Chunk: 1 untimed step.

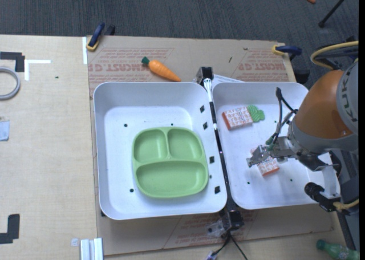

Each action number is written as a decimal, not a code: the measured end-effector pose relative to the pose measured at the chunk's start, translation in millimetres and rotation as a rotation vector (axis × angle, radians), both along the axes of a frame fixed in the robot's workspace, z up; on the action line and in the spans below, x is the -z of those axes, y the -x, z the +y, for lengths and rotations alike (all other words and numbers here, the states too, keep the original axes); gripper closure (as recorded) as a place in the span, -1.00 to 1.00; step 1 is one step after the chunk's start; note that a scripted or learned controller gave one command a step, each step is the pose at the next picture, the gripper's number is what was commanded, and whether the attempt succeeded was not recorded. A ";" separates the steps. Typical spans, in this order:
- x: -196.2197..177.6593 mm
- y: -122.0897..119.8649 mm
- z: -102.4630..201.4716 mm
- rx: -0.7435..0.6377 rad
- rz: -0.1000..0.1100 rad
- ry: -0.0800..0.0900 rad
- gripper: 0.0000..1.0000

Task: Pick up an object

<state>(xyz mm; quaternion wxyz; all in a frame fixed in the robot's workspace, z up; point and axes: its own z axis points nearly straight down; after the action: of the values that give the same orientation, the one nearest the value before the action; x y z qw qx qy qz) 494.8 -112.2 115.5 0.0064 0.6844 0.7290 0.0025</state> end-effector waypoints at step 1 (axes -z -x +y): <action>-9.6 -1.0 -0.6 0.000 -0.002 0.000 1.00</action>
<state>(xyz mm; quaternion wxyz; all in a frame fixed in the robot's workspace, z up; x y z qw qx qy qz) 495.8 -112.7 125.1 0.0072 0.6845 0.7290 0.0029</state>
